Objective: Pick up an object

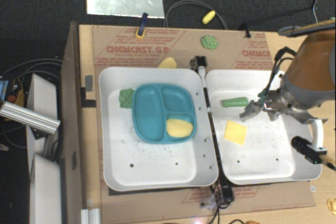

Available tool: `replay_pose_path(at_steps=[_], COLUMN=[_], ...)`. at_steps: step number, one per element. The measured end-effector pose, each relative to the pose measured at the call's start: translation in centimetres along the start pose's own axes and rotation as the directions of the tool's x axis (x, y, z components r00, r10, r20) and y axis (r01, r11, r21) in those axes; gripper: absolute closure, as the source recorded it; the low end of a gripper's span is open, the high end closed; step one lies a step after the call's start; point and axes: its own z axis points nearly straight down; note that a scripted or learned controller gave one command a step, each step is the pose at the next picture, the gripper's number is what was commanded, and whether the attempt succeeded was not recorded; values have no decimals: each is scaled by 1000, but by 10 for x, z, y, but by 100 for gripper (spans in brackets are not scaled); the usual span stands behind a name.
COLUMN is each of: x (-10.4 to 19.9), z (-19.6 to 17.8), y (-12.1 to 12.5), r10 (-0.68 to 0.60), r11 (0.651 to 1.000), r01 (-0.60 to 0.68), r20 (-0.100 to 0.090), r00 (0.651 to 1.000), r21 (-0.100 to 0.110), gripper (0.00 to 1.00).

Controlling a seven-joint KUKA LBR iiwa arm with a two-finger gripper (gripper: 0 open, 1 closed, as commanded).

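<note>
In the right bin [262, 165] lie a green stick-shaped piece [234, 103] near the back left and a flat yellow square [235, 132] just in front of it. My gripper [252, 110] hangs low over this bin, right beside the green piece's right end and above and right of the yellow square. The left bin [121, 165] holds a teal divided plate [152, 113] with a yellow oval piece [179, 127] in its front right compartment. A green leafy piece [126, 97] lies against the plate's left edge.
A ridge [210, 123] divides the two bins. Behind the bins, on the cardboard, are a pale yellow piece [168, 63], a round green piece [209, 42] and a blue and yellow clip [142, 28]. Open floor shows in the right bin's front half.
</note>
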Motion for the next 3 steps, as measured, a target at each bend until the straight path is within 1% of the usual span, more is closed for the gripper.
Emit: replay_pose_path(at_steps=[1, 2, 3], x=[3, 5, 2], z=[69, 123, 120], y=[6, 17, -6], r10=[6, 6, 8], r11=[1000, 1000, 1000], r01=[-6, -6, -8], r20=[-1, 0, 0], r00=[1000, 1000, 1000], r21=[14, 12, 13], gripper=[0, 0, 0])
